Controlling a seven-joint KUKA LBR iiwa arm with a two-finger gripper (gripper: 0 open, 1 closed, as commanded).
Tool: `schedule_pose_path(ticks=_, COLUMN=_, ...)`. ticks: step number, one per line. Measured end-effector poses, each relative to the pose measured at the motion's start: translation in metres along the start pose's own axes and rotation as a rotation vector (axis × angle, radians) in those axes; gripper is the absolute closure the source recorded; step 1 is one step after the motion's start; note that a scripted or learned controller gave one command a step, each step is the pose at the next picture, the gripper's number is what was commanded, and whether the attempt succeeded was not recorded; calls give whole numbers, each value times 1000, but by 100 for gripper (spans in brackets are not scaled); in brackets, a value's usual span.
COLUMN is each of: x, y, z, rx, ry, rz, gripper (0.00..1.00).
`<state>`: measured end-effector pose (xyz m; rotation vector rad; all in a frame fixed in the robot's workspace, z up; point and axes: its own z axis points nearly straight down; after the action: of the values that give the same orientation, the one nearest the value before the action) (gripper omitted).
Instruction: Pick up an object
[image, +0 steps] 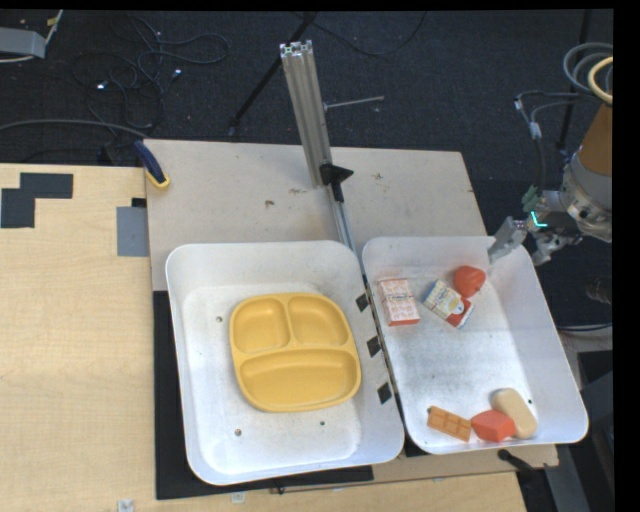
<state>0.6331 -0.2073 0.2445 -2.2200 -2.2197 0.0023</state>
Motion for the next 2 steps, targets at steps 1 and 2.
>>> schedule_pose_path(ticks=1, x=0, y=0, z=-1, rx=-2, ry=-1, rz=0, gripper=0)
schedule_pose_path(ticks=2, x=6, y=-2, z=44, rx=4, ry=1, rz=-1, gripper=0)
